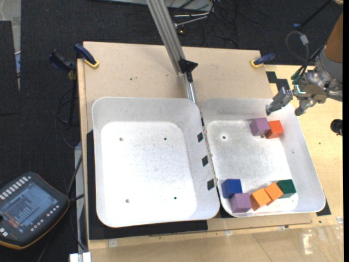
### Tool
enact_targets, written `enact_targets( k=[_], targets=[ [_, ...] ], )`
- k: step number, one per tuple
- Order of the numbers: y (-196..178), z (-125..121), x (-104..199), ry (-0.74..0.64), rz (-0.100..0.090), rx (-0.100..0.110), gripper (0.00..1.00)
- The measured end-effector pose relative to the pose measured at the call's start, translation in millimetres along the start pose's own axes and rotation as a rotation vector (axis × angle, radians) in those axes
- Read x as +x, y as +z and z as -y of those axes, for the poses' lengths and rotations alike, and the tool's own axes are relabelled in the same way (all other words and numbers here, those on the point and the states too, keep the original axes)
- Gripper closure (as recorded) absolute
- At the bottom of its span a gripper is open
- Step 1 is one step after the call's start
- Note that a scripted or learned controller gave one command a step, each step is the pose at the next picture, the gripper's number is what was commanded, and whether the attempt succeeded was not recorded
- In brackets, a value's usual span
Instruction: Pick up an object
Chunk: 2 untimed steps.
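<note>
The end effector hung over the right bin's far right corner, fingers spread and pinching nothing. Just below it, a purple block and an orange block sat touching. Along the near edge sat blue, purple, orange and green blocks.
</note>
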<state>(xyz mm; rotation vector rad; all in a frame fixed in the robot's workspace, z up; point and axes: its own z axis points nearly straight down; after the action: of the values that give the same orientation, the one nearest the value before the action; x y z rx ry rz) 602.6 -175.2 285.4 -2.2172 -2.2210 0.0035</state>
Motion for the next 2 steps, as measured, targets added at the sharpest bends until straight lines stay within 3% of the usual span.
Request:
enact_targets(
  k=[1,2],
  targets=[
    [-2.4,-0.7,0.1,-0.001,0.002,-0.004,0.0],
    [60.7,-5.4,0.2,0.002,0.0,0.002,0.0]
  ],
)
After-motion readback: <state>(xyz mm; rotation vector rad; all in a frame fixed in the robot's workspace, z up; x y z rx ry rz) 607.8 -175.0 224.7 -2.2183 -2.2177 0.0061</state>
